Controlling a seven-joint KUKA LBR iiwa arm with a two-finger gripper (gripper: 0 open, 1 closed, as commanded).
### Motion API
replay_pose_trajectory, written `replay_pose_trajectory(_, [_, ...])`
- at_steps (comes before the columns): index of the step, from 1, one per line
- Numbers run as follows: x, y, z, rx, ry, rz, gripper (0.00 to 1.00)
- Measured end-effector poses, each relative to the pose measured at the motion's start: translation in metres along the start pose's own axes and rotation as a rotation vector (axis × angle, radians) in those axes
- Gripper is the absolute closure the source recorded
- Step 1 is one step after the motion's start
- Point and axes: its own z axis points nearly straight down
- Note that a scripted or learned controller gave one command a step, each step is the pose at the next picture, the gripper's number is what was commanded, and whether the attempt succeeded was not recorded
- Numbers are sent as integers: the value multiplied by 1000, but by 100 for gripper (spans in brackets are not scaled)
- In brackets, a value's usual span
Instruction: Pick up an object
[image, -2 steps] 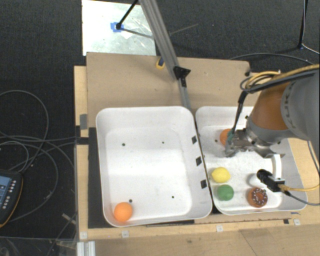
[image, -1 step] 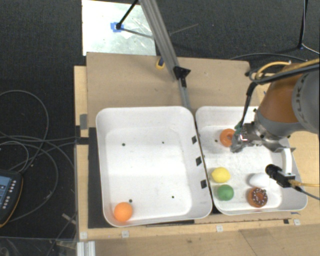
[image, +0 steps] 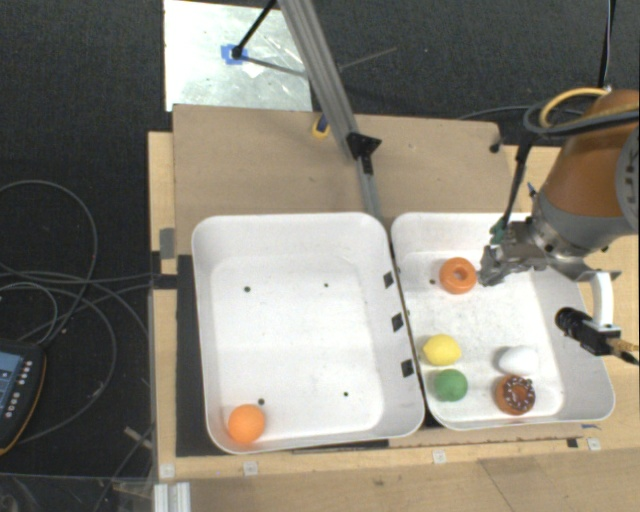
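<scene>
My gripper (image: 492, 272) hangs low over the back of the right bin (image: 575, 345), just to the right of an orange ring-shaped object (image: 458, 275). The ring lies on the bin floor beside the gripper, not between its fingers. Nearer the front of that bin lie a yellow ball (image: 442, 350), a green ball (image: 450, 385), a white egg-shaped object (image: 518, 359) and a brown sprinkled doughnut (image: 516, 395). An orange ball (image: 246, 424) rests in the front left corner of the left bin (image: 290, 250).
A grey pole (image: 330, 85) slants from the top down to the gap between the bins. The arm's wrist and a black fitting (image: 580, 328) overhang the right bin's right side. Cables lie on the floor at left.
</scene>
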Motion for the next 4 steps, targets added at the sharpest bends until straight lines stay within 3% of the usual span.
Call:
replay_pose_trajectory(1, [-1,3,-65,-1,-1,-1,100])
replay_pose_trajectory(4, [155,68,-47,5,2,-5,100])
